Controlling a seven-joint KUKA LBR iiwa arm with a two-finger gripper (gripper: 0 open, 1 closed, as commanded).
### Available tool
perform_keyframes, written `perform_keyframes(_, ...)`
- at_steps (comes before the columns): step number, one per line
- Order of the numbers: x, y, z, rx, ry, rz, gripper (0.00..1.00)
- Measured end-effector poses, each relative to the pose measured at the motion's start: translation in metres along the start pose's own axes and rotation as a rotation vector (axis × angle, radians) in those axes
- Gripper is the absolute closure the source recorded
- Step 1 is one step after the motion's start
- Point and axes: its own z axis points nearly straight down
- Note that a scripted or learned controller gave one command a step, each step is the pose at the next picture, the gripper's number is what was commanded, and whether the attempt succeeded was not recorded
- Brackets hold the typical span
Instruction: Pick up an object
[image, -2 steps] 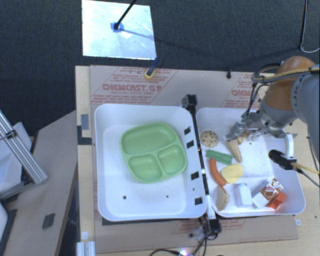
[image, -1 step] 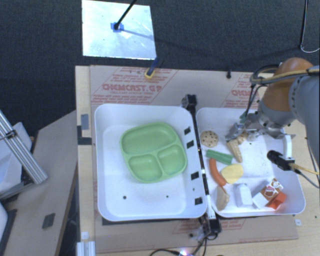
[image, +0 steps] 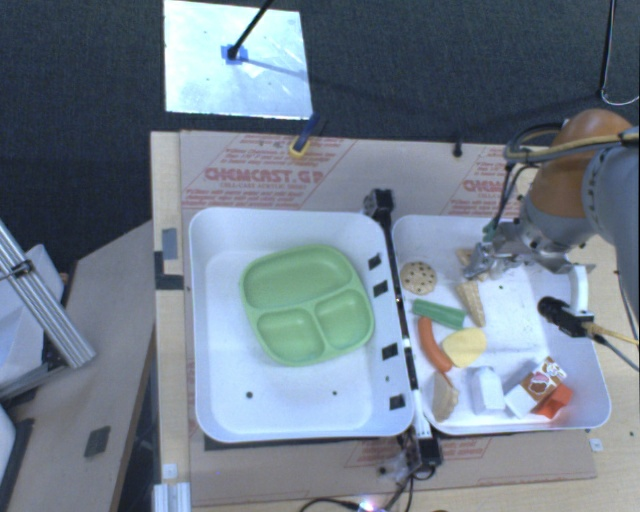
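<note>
The right bin (image: 598, 400) holds several toy foods: a round chocolate-chip cookie (image: 418, 276), a green bean pod (image: 438, 313), an orange carrot (image: 433, 345), a yellow lemon-like piece (image: 464, 347), a tan wedge (image: 471, 302), a pale piece (image: 445, 395), a white block (image: 487, 389) and a small orange-and-white carton (image: 541, 387). My gripper (image: 482, 262) hangs low over the bin's far part, just above the tan wedge and right of the cookie. Nothing shows between its tips.
The left bin (image: 215, 400) carries a light green divided plate (image: 305, 303). A black divider with clips (image: 392, 310) runs between the bins. The grey arm with its orange band (image: 590, 135) comes in from the upper right.
</note>
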Motion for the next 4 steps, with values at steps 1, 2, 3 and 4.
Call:
perform_keyframes(1,-0.009,0.006,-0.052,-0.004,-0.001,0.003,1.0)
perform_keyframes(2,-0.007,0.007,-0.097,-0.003,-0.001,-0.001,1.0)
perform_keyframes(3,-0.007,0.008,-0.131,-0.002,0.0,-0.001,1.0)
perform_keyframes(4,0.036,-0.02,-0.123,0.005,0.002,-0.004,1.0)
